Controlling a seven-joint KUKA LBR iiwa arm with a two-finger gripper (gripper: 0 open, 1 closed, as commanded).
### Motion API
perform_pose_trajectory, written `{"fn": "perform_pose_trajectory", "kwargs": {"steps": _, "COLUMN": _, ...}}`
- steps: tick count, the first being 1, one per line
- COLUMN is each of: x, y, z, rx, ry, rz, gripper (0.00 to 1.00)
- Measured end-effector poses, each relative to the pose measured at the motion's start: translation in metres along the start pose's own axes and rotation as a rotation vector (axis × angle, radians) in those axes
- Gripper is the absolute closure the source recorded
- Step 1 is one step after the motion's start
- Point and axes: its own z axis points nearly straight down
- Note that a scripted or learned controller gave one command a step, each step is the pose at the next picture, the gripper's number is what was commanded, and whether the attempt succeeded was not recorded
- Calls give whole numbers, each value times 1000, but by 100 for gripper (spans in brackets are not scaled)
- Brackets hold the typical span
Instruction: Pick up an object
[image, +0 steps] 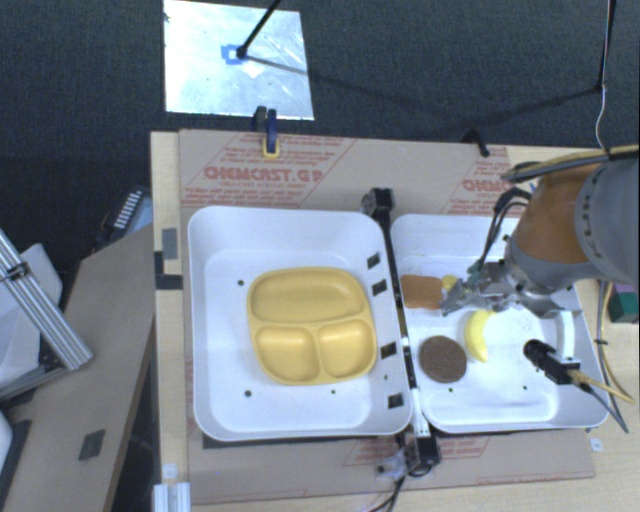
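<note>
In the right bin lie a brown square slice, a round brown disc and a small yellow banana. My gripper is low over the bin's middle, just right of the square slice and just above the banana. A small yellow bit peeks out beside the gripper's tip. The grey arm with its orange band comes in from the right and hides the bin's back right part.
The left bin holds a yellow divided plate. A black clamp strip runs between the two bins. Both bins rest on a cardboard sheet.
</note>
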Motion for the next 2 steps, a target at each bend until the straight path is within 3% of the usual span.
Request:
{"fn": "perform_pose_trajectory", "kwargs": {"steps": 1, "x": -1, "y": 1, "z": -12, "rx": -3, "ry": -2, "rz": 0, "gripper": 100}}
{"fn": "perform_pose_trajectory", "kwargs": {"steps": 2, "x": 9, "y": 3, "z": -63, "rx": 3, "ry": 1, "rz": -2, "gripper": 100}}
